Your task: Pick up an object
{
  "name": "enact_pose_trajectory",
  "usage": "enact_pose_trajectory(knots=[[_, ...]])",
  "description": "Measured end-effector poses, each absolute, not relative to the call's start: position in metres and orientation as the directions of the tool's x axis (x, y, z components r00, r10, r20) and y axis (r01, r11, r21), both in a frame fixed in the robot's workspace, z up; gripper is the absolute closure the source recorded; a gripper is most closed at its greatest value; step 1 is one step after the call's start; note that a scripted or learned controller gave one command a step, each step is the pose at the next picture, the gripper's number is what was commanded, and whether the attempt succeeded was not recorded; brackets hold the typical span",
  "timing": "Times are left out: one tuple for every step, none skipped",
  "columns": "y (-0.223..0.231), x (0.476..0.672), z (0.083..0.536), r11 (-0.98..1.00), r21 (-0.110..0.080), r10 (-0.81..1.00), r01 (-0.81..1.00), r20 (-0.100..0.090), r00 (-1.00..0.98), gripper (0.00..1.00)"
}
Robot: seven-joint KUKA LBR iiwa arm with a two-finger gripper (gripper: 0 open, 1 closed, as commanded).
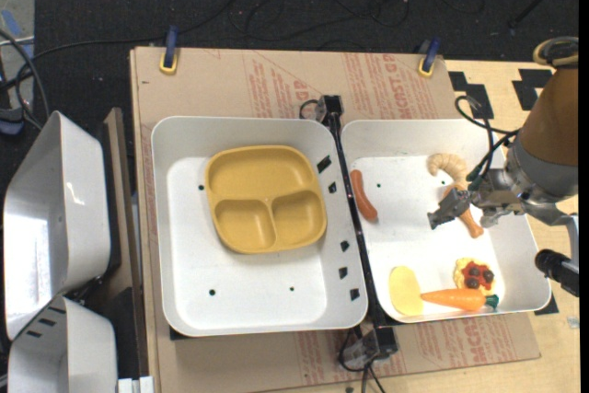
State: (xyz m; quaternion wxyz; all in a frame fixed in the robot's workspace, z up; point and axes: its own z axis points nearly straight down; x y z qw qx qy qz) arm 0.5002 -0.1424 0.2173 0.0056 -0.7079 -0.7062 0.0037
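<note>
While gripper (457,209) hovers, state unclear, croissant (448,165) lies just above.

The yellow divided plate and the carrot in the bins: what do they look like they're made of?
The divided plate looks like moulded plastic with a matte finish: one even mustard colour, soft rounded compartment walls, no sharp glare. The carrot looks like toy plastic or rubber, judging by its flat, uniform orange and smooth skin, though it is too small to be sure. Both bins look like thin white plastic.
</note>
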Motion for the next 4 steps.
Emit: enact_pose_trajectory(knots=[[-0.142,0.503,0.223,0.001,-0.001,1.000,1.000,0.000,-0.001,0.00],[-0.134,0.498,0.176,-0.001,-0.004,1.000,1.000,0.001,0.001,0.00],[-0.137,0.496,0.132,-0.002,-0.004,1.000,1.000,0.001,0.002,0.00],[-0.137,0.496,0.090,-0.002,-0.004,1.000,1.000,0.001,0.002,0.00]])
